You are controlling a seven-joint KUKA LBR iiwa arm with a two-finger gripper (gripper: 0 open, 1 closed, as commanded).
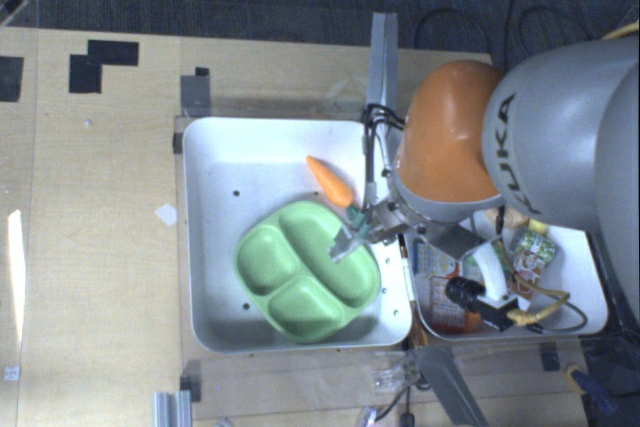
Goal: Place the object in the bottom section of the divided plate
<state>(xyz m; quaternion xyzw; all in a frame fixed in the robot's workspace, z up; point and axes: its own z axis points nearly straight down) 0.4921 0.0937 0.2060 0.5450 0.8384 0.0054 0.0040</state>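
Green and three-sectioned, the divided plate lies in the left bin. An orange carrot rests on the bin floor just beyond the plate's upper-right rim, outside every section. The gripper hangs over the plate's right edge; its opening cannot be determined. The right bin holds assorted clutter.

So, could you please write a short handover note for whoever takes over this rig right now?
End effector: low over the right side of the green divided plate; whether it is open or shut cannot be told, and nothing is visibly held.
Carrot: lying on the left bin floor, just above the plate's upper right rim.
Done: nothing yet; no object lies in the plate's bottom section.
Left: grasp the carrot and set it in the bottom section.
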